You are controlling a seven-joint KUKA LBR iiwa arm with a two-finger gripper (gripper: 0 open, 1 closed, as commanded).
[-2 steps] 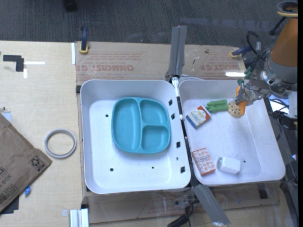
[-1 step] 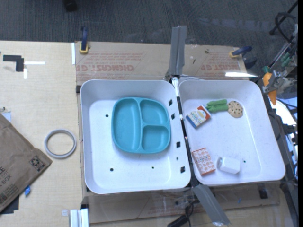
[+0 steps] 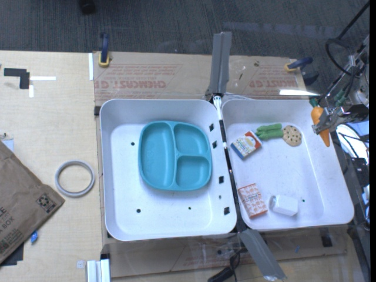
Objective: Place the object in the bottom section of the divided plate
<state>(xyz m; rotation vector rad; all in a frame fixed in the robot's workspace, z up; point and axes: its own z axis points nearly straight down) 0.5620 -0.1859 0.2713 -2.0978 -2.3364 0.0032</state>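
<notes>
Across the bench sit two shallow white bins side by side. Inside the left bin [image 3: 117, 210] a turquoise divided plate [image 3: 175, 156] lies near the middle, slightly nearer the far edge; it has one long section on its left and two smaller ones on its right, and none of the three holds anything.

Every loose object is in the right bin [image 3: 329, 187]. Toward its far edge lie a small snack packet [image 3: 246, 145], a green toy vegetable [image 3: 269, 131] just beside it, and a chocolate-chip cookie [image 3: 292, 135] next to the vegetable — the three form a loose row. Near the front edge sit a red-and-white carton [image 3: 252, 200] and, close to its right, a small white block [image 3: 285, 205].

The gripper [image 3: 326, 117] hangs at the right bin's far right corner, about over the rim, with an orange piece at its tip — whether its jaws are apart or together cannot be told.

On the bench's left side rest a tape ring [image 3: 74, 177] and a brown cardboard box [image 3: 20, 207].
</notes>
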